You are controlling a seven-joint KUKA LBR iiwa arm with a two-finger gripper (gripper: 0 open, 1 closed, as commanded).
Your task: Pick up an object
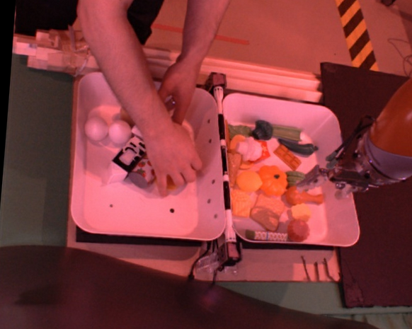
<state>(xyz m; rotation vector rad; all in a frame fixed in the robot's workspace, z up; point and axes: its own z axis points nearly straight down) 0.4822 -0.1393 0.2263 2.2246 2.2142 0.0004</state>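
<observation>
no legible text

the black-and-white printed carton (130,154) in the left white bin (117,210) bore bold markings, but they were too blurred to read.

Person's hands (169,157) block left bin (145,219); right bin (336,220) crowded with toys (272,180).

left bin (89,208) items part-hidden by hands (171,157) | jaws: state unclear
</observation>
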